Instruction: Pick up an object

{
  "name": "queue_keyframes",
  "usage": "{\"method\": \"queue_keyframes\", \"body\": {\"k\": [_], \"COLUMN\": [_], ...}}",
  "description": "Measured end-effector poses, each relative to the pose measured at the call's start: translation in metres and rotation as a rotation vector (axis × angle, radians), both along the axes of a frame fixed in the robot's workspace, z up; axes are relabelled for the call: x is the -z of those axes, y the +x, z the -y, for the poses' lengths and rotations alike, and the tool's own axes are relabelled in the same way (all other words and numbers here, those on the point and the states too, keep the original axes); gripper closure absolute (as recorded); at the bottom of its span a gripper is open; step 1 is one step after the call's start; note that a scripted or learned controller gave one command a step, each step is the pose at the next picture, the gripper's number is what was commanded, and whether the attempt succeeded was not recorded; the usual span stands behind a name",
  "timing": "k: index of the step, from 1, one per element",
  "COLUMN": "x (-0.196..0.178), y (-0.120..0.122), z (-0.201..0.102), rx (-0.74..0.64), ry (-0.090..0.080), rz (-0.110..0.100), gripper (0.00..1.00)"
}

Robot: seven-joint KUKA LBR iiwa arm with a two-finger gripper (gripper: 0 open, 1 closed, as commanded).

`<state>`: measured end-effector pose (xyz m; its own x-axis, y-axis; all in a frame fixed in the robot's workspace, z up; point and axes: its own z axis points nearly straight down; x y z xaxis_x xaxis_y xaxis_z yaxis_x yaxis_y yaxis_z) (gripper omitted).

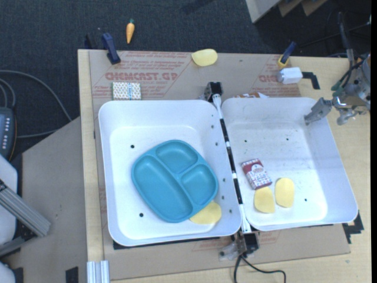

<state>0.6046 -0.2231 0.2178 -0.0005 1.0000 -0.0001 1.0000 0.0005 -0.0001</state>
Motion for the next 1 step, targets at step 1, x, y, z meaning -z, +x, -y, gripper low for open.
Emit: {"method": "queue_keyframes", "body": {"k": [1], "x": [0.1333], "y": [0.0307], "z": [-0.0535], "rx": [-0.001], "ry": [0.001], "rz": [0.000], "gripper": [0.00]}}
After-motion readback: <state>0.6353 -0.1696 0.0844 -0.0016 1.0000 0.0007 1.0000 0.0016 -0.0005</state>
